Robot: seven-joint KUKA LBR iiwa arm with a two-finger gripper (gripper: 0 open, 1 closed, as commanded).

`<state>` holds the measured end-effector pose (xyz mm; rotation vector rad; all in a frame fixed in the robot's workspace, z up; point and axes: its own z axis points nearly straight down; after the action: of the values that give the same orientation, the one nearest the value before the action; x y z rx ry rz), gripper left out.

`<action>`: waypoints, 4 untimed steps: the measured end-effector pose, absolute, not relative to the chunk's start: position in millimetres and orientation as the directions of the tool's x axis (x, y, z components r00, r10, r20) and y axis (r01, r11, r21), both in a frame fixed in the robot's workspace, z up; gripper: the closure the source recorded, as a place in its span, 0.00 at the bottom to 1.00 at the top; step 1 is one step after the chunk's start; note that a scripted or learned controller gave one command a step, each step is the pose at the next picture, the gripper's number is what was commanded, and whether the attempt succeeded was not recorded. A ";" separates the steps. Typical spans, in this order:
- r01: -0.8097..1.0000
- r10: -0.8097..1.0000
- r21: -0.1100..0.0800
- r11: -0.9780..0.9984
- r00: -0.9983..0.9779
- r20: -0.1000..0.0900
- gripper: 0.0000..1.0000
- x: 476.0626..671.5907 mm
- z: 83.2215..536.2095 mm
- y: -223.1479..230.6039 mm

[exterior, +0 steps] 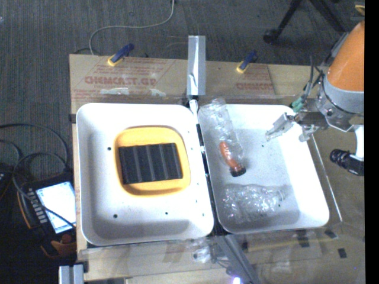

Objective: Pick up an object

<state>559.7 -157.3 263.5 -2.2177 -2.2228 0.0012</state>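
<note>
One fixed camera is mounted above the bench (83, 70), looking down at a slant. It takes in both white bins (95, 123) complete, with surrounding floor (47, 16) at top and left. The arm (349, 70) enters from the right edge.

Blue-and-yellow clamps (120, 54) (247, 61) pin the cardboard sheet (130, 84); what may be a tablet (56, 205) lies far left.

Robotics lab: clamped bench (172, 78), carpet floor (47, 16), office chair base (308, 2), loose cables (35, 152).
</note>
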 end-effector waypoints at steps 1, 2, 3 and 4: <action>1.000 1.000 -0.004 -0.009 0.009 0.001 0.00 587.1 170.3 -102.3; 0.999 0.999 0.024 0.036 -0.036 -0.006 0.00 608.0 123.8 -107.6; 0.995 0.995 0.015 0.095 -0.095 -0.008 0.00 627.5 119.0 -125.2; 0.977 0.977 -0.019 0.214 -0.215 -0.004 0.00 653.2 117.7 -143.6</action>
<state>653.2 -143.6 117.7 -1.9629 -2.4408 0.0270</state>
